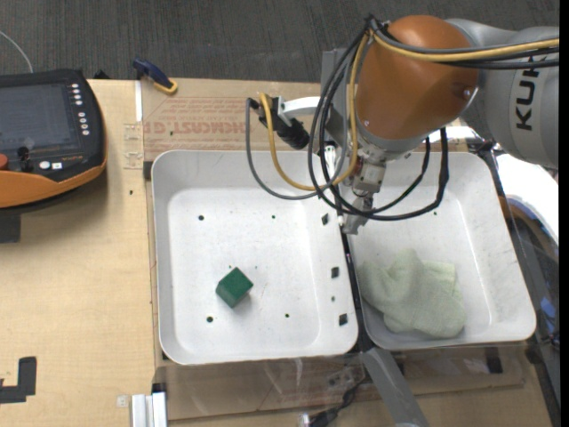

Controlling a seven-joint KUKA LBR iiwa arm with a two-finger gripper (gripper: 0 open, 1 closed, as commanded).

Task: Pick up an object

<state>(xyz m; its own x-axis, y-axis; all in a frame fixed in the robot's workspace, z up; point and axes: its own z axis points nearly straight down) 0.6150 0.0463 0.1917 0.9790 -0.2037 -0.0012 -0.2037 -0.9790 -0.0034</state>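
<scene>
Gripper [353, 213] above bin divider; green cube [235, 287] lower left, well apart.

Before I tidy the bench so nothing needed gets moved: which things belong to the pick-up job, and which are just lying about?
For the job: green cube, pale cloth, the two white bins, hand.
Lying about: teach pendant, blue-and-yellow clamp.

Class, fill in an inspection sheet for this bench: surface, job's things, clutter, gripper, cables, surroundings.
Surface: two shallow white plastic bins side by side on a wooden bench.
Job's things: small green cube in the left bin; pale green crumpled cloth in the right bin.
Clutter: nothing seen.
Gripper: gripper above the bins' shared edge.
Cables: black and yellow cables looping off the wrist.
Surroundings: orange-edged teach pendant at left.
</scene>
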